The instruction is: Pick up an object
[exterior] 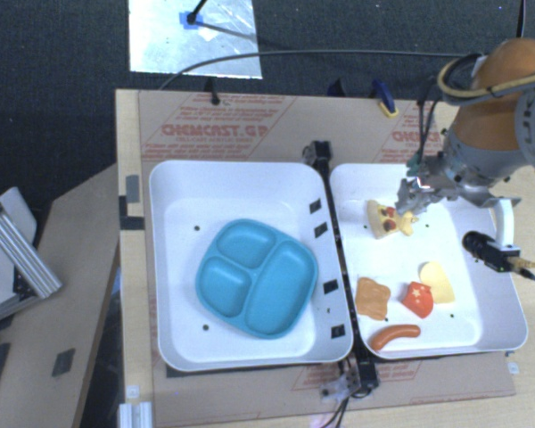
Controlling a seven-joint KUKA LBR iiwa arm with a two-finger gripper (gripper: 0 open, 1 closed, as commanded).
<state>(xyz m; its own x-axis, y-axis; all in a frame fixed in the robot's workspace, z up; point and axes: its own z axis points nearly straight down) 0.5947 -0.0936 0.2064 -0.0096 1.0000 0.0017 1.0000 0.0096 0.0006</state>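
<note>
Two shallow white bins sit side by side on the tabletop. Left bin (174, 239) holds a blue divided plastic plate (257, 277). Right, the hand (414, 196) hangs over a yellow toy food piece (385, 218); its grip cannot be told, and nothing looks lifted yet.

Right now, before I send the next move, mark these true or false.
1. The blue tray lies in the left bin. True.
2. The gripper hangs over the left bin. False: it is over the right bin, beside the pizza slice.
3. The sausage lies near the right bin's front edge. True.
4. The strawberry sits on the blue tray. False: it is in the right bin, beside the cheese wedge.
</note>
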